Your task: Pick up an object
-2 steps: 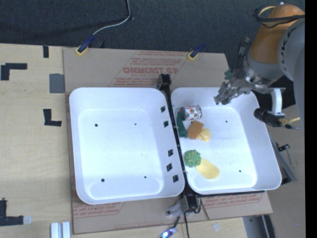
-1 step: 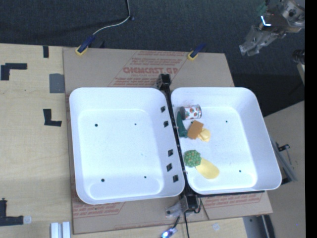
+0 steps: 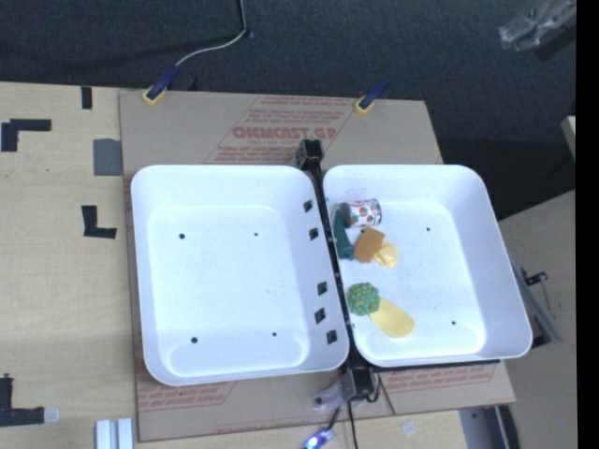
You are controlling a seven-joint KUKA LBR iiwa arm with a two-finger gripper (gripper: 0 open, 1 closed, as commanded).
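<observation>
Several small objects lie along the left side of the right bin [image 3: 468, 251]: a small can [image 3: 363, 213] with a red and white label, a dark green piece [image 3: 344, 238] beside it, an orange-brown block [image 3: 370, 244], a yellow bit [image 3: 387, 257], a green broccoli-like toy [image 3: 363, 297] and a yellow oval piece [image 3: 393, 320]. My gripper [image 3: 540, 19] is blurred at the top right corner, far above and beyond the bins, away from every object.
The left bin [image 3: 225, 269] adjoins the right one, joined by a black clip strip [image 3: 323, 269]. Both rest on a cardboard sheet [image 3: 281, 124] on a wooden bench. A cable [image 3: 239, 7] runs along the dark floor behind.
</observation>
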